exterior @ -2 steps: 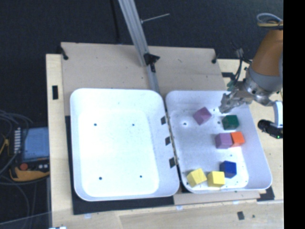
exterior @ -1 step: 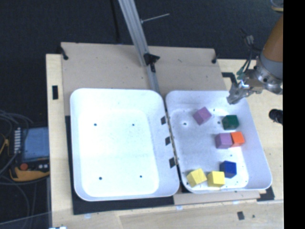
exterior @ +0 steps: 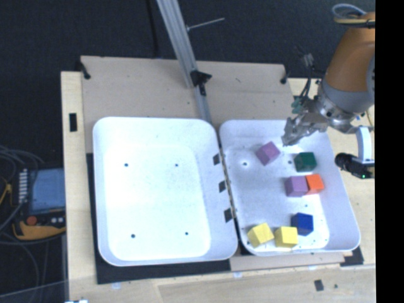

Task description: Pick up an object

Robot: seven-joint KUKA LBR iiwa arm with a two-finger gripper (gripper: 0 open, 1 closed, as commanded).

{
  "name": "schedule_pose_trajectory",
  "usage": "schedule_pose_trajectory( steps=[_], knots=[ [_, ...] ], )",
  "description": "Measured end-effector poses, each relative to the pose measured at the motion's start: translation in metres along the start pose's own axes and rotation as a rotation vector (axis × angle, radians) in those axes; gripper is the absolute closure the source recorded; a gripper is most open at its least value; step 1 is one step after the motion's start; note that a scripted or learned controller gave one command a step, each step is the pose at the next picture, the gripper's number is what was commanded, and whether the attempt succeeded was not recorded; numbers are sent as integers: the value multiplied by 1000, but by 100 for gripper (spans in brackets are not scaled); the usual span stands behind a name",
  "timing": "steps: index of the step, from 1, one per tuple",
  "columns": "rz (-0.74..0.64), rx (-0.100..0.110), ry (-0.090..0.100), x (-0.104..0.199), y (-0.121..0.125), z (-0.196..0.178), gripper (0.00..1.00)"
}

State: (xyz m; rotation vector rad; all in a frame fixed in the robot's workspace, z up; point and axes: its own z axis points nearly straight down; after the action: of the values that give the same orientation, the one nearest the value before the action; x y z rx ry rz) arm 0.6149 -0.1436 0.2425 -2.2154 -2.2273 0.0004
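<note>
Seven blocks in right bin (exterior: 341, 229); none in left bin (exterior: 158, 188).

Count by colour: two purple, two yellow, one green, one orange, one blue. Two bins, one arm (exterior: 350, 62), one gripper (exterior: 291, 133).

Layout, back to front:
- Upper purple block (exterior: 267, 152): tilted and standing apart from the rest.
- Green block (exterior: 305, 161): near it, to the right.
- Lower purple block (exterior: 295, 185) and orange block (exterior: 315, 182): side by side, apparently touching.
- Blue block (exterior: 303, 223): toward the front edge.
- Left yellow block (exterior: 260, 234) and right yellow block (exterior: 286, 236): close together at the front rim, right one just beside the blue.

Step in hand, as judged: approach, grasp not yet made. Gripper over back part of right bin, tip pointing down and left, between upper purple block and green block and slightly behind both. Nothing visible in its grip. Width of opening not readable at this resolution: cannot tell.

Next move, as judged:
- Choose one target. Upper purple block likeliest, being nearest the tip and free on all sides.
- Centre over it, turn wrist to match its tilt, descend, close, lift.

Likely hazards: a glancing close on a rotated block, or nudging the green neighbour on the way down.
</note>
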Motion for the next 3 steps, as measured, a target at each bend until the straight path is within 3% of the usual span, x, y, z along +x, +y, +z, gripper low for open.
schedule_pose_trajectory(
  steps=[3],
  knots=[
    [-2, 2, 1, 163, -11, 5, 100]
  ],
)
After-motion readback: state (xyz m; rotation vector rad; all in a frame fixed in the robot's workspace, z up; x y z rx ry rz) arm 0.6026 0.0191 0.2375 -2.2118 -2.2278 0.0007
